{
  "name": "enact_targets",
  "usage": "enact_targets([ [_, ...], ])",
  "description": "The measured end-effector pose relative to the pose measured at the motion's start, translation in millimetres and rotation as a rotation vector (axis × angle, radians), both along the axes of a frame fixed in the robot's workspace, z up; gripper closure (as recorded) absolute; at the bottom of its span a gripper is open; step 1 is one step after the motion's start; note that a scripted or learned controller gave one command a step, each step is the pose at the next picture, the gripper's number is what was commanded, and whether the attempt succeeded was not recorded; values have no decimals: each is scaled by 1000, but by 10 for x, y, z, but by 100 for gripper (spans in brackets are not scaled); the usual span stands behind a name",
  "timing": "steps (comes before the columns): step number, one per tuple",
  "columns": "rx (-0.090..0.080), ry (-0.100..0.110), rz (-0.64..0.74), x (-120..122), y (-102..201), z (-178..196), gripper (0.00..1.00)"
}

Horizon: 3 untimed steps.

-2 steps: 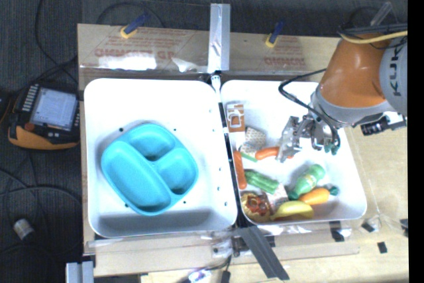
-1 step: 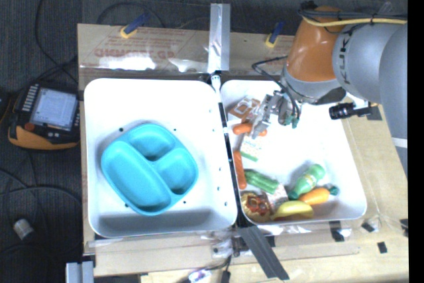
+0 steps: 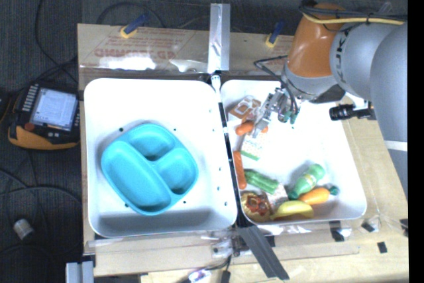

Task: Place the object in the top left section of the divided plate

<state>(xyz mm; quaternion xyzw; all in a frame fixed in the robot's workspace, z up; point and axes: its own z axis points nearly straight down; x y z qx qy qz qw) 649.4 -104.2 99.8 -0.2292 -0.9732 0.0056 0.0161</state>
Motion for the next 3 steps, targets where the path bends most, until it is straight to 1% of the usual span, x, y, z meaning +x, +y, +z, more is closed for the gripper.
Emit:
enact_targets([
  [1, -4, -32, 355, 103, -7, 8, 100],
  [2, -5, -68, 434, -785, 76, 14, 100],
  [3, -7, -74, 433, -764, 81, 127, 100],
])
